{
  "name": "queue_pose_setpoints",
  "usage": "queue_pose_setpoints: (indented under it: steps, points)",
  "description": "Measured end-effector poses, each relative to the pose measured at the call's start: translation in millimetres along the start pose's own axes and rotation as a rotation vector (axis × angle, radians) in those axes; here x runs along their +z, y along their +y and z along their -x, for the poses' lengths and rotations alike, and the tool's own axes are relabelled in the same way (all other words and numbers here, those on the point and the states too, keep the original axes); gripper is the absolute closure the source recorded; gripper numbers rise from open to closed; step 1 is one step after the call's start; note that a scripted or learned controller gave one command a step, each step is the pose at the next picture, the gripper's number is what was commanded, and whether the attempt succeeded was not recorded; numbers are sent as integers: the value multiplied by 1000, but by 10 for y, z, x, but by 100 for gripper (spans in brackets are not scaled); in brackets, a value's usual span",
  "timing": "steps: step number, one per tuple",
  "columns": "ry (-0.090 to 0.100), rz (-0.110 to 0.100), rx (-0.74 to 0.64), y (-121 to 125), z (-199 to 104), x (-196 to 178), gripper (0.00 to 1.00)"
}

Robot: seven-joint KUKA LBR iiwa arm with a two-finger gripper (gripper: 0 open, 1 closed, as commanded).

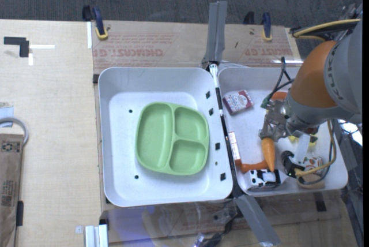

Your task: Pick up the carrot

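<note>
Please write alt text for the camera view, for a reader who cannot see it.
The gripper of a grey and orange robot arm sits right at the top of an orange carrot in the right white bin. The left white bin holds a green divided plate.

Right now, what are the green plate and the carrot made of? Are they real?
The green plate looks like smooth moulded plastic: one even pale green, three rounded compartments, a soft matte sheen. The carrot by the end effector looks like a toy, probably plastic or rubber: its orange is flat and uniform with no rough skin, though it is too small to be sure.
</note>
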State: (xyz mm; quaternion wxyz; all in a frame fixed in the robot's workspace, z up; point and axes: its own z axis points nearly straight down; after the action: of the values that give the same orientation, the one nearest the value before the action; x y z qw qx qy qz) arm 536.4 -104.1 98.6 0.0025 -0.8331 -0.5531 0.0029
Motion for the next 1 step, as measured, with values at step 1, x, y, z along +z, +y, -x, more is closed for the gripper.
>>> queue_pose_setpoints:
  steps: [1]
  points:
    - [2, 3, 233, -276, 419, -350, 100]
